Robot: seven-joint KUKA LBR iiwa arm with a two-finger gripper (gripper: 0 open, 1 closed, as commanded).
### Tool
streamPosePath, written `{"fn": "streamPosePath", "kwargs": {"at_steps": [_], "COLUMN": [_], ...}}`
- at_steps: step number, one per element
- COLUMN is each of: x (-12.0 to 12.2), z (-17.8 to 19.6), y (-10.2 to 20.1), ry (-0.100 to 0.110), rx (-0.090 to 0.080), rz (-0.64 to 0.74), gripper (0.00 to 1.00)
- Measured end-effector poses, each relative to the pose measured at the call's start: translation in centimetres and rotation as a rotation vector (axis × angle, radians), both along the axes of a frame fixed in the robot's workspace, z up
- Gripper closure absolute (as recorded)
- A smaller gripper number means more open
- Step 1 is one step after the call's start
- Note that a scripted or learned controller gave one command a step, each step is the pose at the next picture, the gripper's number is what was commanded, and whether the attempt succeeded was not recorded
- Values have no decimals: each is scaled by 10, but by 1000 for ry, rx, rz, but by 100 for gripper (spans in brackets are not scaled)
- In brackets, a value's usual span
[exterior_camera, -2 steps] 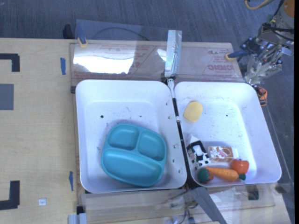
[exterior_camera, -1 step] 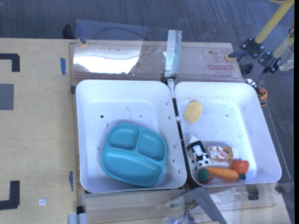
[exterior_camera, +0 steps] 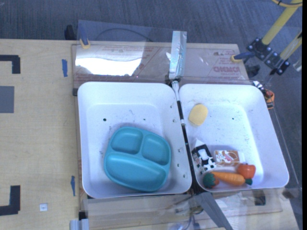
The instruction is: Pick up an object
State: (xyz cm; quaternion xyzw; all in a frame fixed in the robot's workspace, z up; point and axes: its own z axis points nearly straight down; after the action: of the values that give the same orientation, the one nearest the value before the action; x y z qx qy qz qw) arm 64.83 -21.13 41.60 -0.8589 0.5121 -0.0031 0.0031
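While carrot [exterior_camera: 229, 178] lies beside tomato [exterior_camera: 246, 170], right bin [exterior_camera: 249, 99] corner

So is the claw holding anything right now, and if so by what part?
Nothing is seen held. The orange carrot, yellow lemon and teal plate all lie loose in the bins.

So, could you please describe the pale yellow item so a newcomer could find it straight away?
Look in the right-hand white bin. Near its upper left, close to the divider between the bins, lies the pale yellow rounded object, alone. The carrot, tomato and other toys cluster at the bin's lower edge.
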Motion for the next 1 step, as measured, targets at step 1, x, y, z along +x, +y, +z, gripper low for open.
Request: {"fn": "streamPosePath", "kwargs": {"at_steps": [1], "x": [13], "z": [12], "y": [21], "ry": [1], "rx": [-2], "rz": [284], "gripper": [100]}}
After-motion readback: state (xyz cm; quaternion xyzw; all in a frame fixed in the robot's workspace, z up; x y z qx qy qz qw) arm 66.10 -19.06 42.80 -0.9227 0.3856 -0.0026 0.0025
